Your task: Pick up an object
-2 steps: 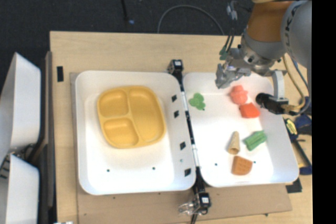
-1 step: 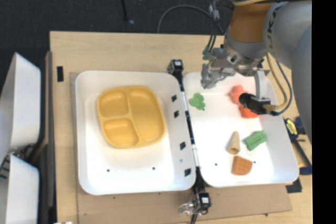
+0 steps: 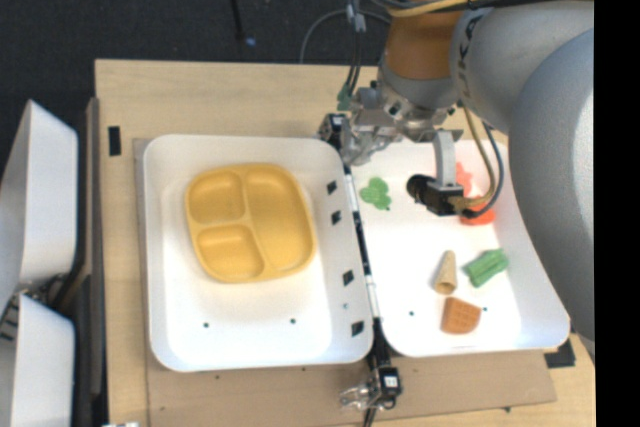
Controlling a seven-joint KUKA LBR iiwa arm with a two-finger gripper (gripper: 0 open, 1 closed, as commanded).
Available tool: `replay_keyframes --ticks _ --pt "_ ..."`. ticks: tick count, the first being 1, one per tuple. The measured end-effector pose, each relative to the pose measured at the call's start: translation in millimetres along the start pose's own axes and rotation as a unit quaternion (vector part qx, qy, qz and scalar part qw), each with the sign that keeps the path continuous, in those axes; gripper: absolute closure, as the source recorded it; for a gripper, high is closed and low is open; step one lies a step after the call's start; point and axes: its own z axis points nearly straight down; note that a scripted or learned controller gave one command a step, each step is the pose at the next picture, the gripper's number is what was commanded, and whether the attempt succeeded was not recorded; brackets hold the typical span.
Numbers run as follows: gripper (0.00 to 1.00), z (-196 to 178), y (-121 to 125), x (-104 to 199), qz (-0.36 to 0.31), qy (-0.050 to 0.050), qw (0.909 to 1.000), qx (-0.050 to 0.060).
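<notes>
Nearest us, an orange wedge (image 3: pixel 460 316) lies in the right bin (image 3: pixel 410 245), tan cone (image 3: pixel 445 271) and green block (image 3: pixel 486 267) just behind. We cannot tell whether our tool (image 3: pixel 372 137), at the far edge, is open or closed.

Small coloured pieces (image 3: pixel 460 316) in right bin (image 3: pixel 405 260)

Grey arm (image 3: pixel 545 65) entering from right, orange-banded wrist (image 3: pixel 432 5) (angled downward), pincer (image 3: pixel 362 137) low

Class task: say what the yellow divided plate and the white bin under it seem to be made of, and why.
Yellow divided plate: likely moulded plastic, smooth, one even colour, rounded compartments. White bin: probably plastic too, soft sheen, rounded rim.
</notes>
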Motion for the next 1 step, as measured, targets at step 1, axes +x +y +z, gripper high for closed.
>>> replay_keyframes --ticks 1 --pt "1.00 10.0 0.3 53.2 0.000 0.000 1.0000 0.002"
